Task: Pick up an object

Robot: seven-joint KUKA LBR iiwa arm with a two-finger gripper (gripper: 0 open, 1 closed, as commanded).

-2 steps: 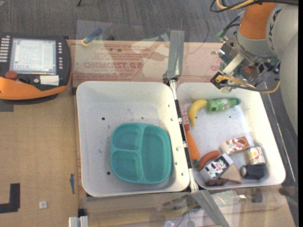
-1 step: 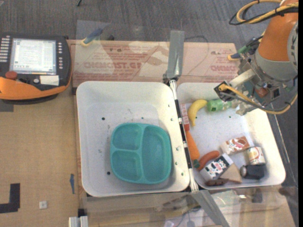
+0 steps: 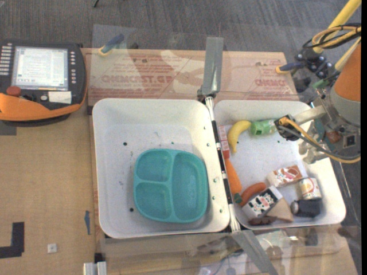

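The task is not yet done, as far as I can judge. The grey arm's end effector (image 3: 314, 145) hangs over the right side of the right shallow white bin (image 3: 269, 153), and I see nothing held in it. Whether it is wide or narrow I cannot tell from this angle.

The things that could be picked all lie in this right bin. A yellow banana (image 3: 237, 134) and a small green plastic piece (image 3: 262, 127) lie near the far wall. A long orange carrot (image 3: 233, 179) lies along the divider between the bins. A white and red packet (image 3: 285, 176) and a small round can (image 3: 309, 187) lie below the end effector and are the nearest to it. A black lump (image 3: 308, 207), a tan wedge (image 3: 279, 212) and a red sausage-shaped toy (image 3: 253, 192) crowd the near corner. What is left is the whole pick: to choose one thing, go down, close and lift.

For room, the middle of the right bin floor is bare, so a descent there is free. The carrot is close to the wall, and the near corner is tight. The left shallow white bin (image 3: 109, 153) holds a teal divided plastic plate (image 3: 170, 186), with open floor around it.
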